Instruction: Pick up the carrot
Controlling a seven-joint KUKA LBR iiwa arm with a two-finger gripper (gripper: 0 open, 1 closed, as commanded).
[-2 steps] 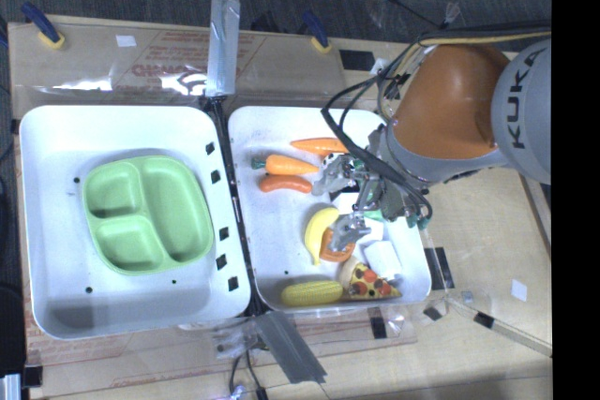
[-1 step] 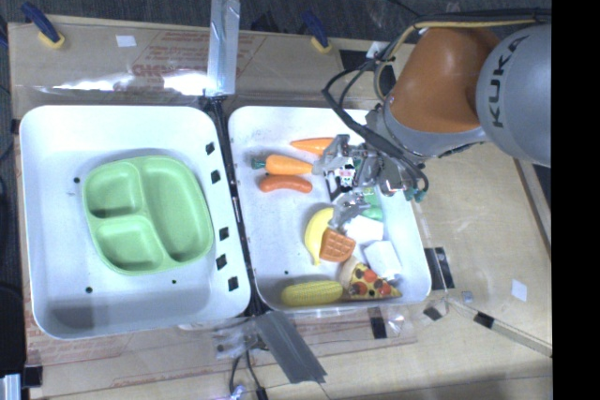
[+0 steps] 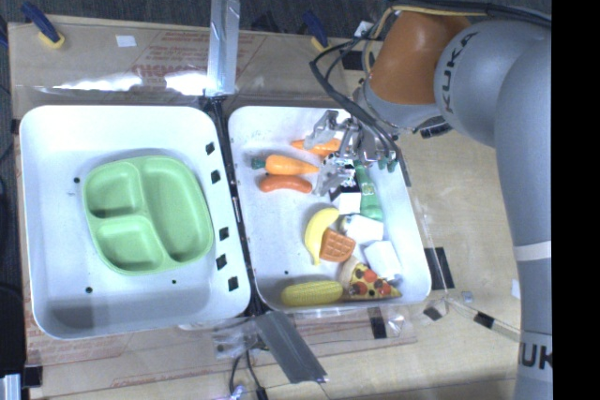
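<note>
Two orange carrots lie side by side in the right bin (image 3: 272, 239): one with a green stub (image 3: 286, 166) and a second one just below it (image 3: 284, 185). A third, smaller orange carrot-like piece (image 3: 312, 145) sits at the upper middle of that bin. My gripper (image 3: 339, 148) hangs low over the bin's upper right part, right beside the small orange piece and a little to the right of the two carrots. The gripper's metal body hides where it meets the small piece, so I cannot see whether it holds anything.
Below the gripper lie a green item (image 3: 368, 200), a banana (image 3: 319, 231), a waffle piece (image 3: 337, 246), white blocks (image 3: 380, 256), a pizza slice (image 3: 373, 282) and a corn cob (image 3: 312, 293). The left bin (image 3: 47, 155) holds a green divided plate (image 3: 145, 213).
</note>
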